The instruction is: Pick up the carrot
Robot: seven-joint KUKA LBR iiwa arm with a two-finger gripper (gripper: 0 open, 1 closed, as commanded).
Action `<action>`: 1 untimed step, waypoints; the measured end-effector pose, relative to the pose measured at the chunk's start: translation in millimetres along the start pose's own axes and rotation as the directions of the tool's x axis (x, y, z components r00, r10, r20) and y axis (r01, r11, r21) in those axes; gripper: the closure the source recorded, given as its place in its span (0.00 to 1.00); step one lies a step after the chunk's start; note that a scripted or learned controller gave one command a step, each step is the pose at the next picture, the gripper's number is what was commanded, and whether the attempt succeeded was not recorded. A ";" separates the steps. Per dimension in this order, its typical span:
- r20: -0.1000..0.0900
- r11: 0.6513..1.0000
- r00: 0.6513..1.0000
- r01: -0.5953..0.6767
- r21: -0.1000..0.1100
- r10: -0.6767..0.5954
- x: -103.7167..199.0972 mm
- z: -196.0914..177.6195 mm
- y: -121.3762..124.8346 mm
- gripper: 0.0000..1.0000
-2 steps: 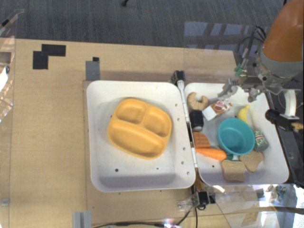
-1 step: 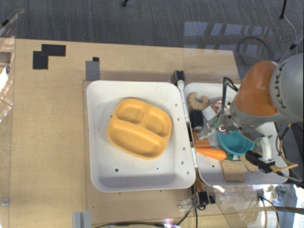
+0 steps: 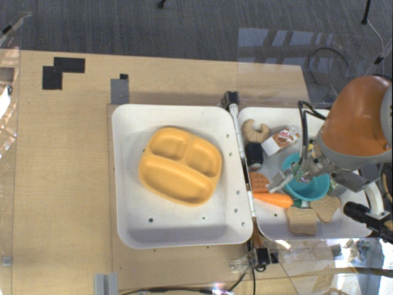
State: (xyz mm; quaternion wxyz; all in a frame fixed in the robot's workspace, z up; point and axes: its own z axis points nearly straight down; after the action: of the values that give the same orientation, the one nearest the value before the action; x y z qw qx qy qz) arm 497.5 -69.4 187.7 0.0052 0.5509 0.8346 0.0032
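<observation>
Here, smooth tapered orange carrot [image 3: 274,198]

Gripper [image 3: 293,176] hangs over the right bin [image 3: 270,231], above the near-left edge of a bowl [image 3: 309,187].

Carrot [image 3: 274,198] lies just in front of the gripper and slightly left, tip pointing left toward the divider between the bins.

Bread slice [image 3: 301,220] sits farther front, touching the bowl's front side; a second piece [image 3: 325,209] lies right of it.

Small cup [image 3: 254,155] stands behind-left of the gripper; a packet [image 3: 279,141] behind it; a knobbly item [image 3: 252,129] farther back-left.

Left bin [image 3: 132,183] lies well left, holding a divided plate [image 3: 180,165] at its middle.
</observation>
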 end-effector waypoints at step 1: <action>0.004 0.997 0.997 0.076 -0.005 -0.076 -21.0 97.8 -9.3 0.00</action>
State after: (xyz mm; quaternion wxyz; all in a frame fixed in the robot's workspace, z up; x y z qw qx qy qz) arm 498.4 -92.4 89.9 0.0083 0.5187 0.8549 0.0040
